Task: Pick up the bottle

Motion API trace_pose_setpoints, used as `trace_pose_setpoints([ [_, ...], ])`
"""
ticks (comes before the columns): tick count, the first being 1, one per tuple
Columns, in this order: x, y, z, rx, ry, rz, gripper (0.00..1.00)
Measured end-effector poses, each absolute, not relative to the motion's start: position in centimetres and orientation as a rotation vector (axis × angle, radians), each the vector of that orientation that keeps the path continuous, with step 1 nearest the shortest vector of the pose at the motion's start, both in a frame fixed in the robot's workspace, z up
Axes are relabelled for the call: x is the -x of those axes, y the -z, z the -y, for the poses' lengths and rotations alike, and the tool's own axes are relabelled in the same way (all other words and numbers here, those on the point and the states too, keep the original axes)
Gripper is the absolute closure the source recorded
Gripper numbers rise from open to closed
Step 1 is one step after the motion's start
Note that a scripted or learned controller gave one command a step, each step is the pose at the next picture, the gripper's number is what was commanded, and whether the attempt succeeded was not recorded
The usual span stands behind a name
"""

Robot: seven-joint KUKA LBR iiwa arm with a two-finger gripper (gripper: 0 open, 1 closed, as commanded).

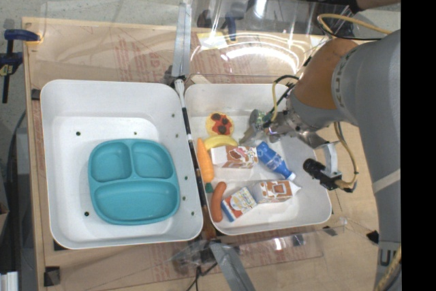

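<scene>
One small blue plastic bottle (275,161) lies tilted just below the metal gripper (253,126), whose finger state I cannot tell.

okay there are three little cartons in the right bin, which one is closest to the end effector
The carton just below the banana, touching the blue bottle's left side. It lies nearest the end effector; the other two cartons lie lower, toward the bin's front edge.
</scene>
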State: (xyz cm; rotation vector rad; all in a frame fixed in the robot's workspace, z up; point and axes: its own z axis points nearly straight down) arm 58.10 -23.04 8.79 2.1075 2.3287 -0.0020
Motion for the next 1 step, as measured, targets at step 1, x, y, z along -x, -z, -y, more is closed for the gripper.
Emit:
trace_pose_setpoints([
  [1, -58.1, -9.92, 23.2, -2.105, 0.004, -2.33, 1.0],
])
